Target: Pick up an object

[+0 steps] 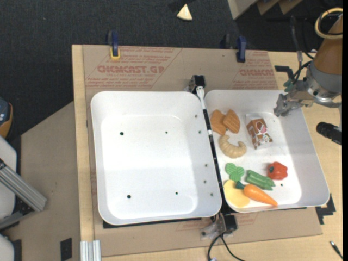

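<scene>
My gripper [285,105] hangs over right bin [310,145], near its 1 o'clock corner. Nothing between fingers; open or shut, cannot tell. Wrapped snack packet [259,132] lies at gripper's 7 o'clock, apart from it. Croissant [232,146], tomato [277,170], carrot [260,195] further toward 6–7 o'clock.

A lab: clamped board [163,64], white bins [103,145], robot arm [326,69].

One fixed camera looks down aslant on both white bins [100,145].
</scene>
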`<control>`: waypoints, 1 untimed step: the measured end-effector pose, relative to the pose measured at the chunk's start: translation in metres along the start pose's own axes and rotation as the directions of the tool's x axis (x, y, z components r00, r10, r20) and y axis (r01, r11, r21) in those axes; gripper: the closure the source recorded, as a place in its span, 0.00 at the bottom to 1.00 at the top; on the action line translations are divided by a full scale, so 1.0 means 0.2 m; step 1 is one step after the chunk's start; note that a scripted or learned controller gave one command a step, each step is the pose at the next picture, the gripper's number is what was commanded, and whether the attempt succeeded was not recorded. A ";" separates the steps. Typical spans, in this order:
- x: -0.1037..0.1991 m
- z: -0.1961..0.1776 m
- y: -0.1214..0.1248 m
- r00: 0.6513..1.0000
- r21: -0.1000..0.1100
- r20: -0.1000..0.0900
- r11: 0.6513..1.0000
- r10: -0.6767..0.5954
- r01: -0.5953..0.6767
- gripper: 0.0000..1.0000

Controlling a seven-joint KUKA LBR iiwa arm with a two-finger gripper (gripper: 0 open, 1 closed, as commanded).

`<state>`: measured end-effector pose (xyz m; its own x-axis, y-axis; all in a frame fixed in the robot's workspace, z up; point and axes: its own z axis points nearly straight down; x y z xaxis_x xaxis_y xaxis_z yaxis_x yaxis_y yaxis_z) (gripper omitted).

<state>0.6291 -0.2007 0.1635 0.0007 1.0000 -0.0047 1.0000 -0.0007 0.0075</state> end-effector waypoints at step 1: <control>0.03 0.25 0.02 1.000 -0.002 0.000 1.000 0.000 0.000 1.00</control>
<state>0.6332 -0.1952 0.1134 0.0005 1.0000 -0.0048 1.0000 -0.0004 0.0091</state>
